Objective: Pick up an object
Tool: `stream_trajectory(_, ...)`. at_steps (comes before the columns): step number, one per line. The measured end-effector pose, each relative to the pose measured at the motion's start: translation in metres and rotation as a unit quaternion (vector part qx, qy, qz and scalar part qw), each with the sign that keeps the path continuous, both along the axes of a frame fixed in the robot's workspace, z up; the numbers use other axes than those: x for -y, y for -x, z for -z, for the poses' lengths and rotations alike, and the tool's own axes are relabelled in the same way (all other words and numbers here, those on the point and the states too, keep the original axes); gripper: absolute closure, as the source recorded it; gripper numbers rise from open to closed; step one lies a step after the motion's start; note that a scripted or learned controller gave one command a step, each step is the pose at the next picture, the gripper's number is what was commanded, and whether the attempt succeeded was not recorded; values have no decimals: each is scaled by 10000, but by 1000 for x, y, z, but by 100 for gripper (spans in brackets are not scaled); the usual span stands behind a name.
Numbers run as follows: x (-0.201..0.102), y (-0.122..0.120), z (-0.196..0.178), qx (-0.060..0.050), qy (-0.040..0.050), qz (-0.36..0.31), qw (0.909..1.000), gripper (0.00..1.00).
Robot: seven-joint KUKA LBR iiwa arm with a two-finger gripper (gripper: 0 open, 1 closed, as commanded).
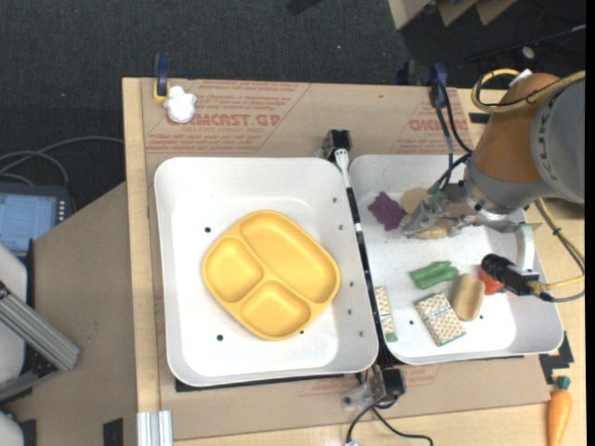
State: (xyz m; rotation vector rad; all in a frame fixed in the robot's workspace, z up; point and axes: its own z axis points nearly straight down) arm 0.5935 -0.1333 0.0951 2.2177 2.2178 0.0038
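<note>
- Nearest the camera, a patterned packet [440, 319] lies at the front of the right bin [530, 337].
- Behind that packet sit a green piece [433, 273] and a tan block [467, 297].
- Farther back from the packet, the gripper [429, 219] hangs low over a beige object [429, 230], beside a purple piece [387, 210].
- Left of the packet, the left bin [177, 249] holds a yellow divided plate [269, 273].
</note>
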Motion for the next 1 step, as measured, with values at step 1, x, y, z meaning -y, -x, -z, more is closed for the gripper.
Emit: stream_trajectory(1, -85, 4, -94, -4, -13, -28, 10000, 100)
